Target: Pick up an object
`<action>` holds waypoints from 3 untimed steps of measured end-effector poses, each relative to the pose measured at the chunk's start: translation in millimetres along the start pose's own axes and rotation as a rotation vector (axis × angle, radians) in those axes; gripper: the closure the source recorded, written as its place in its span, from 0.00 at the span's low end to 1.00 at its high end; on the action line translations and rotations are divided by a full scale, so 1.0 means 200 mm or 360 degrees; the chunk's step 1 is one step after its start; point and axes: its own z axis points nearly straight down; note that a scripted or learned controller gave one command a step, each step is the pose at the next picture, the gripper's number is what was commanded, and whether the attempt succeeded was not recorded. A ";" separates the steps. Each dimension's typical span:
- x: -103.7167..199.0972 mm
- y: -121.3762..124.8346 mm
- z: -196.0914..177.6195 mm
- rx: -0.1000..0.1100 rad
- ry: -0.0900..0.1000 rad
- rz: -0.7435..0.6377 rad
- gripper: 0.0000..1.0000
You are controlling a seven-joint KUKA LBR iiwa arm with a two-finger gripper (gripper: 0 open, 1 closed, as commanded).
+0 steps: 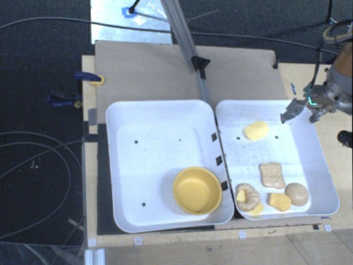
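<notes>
Spread open and holding nothing, the pincer (303, 114) hangs at three o'clock from the pale yellow piece (256, 130) in the right bin (320, 148).

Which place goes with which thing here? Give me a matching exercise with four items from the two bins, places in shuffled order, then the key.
Things
1. yellow bowl
2. pale yellow piece
3. tan square cracker
4. gripper

Places
A. upper part of the right bin, lying alone
B. over the right bin's upper right corner
C. left bin, near its lower right corner
D. middle of the right bin, just above the cluster of small food pieces

Pairs: 1-C, 2-A, 3-D, 4-B
</notes>
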 end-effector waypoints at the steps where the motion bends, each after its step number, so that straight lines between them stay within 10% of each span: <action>1: 0.00 0.00 0.00 -0.0001 0.0000 0.0000 0.00; 3: 0.06 -0.02 0.47 0.0003 0.0001 -0.0001 0.00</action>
